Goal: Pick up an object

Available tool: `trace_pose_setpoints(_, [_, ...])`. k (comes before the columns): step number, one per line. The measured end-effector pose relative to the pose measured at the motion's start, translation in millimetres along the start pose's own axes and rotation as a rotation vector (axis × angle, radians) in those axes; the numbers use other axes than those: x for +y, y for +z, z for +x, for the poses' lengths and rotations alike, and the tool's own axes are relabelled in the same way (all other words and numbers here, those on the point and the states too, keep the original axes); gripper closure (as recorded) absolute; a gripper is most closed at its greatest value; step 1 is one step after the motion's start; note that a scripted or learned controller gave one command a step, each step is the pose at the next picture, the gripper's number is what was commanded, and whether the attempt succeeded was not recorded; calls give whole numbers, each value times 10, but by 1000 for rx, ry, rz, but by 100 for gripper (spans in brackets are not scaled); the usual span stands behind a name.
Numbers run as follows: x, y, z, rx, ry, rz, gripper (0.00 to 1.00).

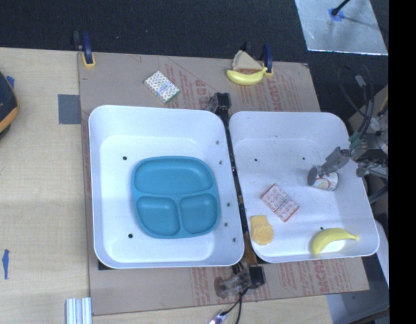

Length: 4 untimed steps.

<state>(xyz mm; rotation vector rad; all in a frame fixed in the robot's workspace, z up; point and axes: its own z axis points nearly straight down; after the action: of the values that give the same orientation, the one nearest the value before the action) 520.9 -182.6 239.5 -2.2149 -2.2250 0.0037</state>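
Note:
The right bin point(288, 127) holds several objects. A red-patterned flat packet point(280, 202) lies near its middle. A yellow crumbly block point(261, 229) sits at the front left, and a yellow banana point(332, 239) lies along the front right wall. A small white and grey cup-like object point(326, 181) rests near the right wall. My gripper point(323, 173) reaches in from the right, low over the bin, and its tip is right at this small object. Nothing is visibly lifted.
The left bin point(106, 133) holds a blue divided plate point(174, 196). Behind the bins on the cardboard lie another banana point(246, 77) and a patterned packet point(161, 86). A yellow and black device point(0, 103) sits at the left edge. Cables hang on the right.

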Motion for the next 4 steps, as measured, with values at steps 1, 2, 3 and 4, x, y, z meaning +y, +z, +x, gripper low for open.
trace_pose_setpoints(1, [28, 1141, 413, 0, -1, 1, 0])
trace_pose_setpoints(2, [33, 1448, 636, -3, 0, -5, 0])
trace_pose_setpoints(3, [172, 1444, 799, -3, 0, -7, 0])
trace_pose_setpoints(4, [-11, 1480, 814, 0, -1, 1, 0])
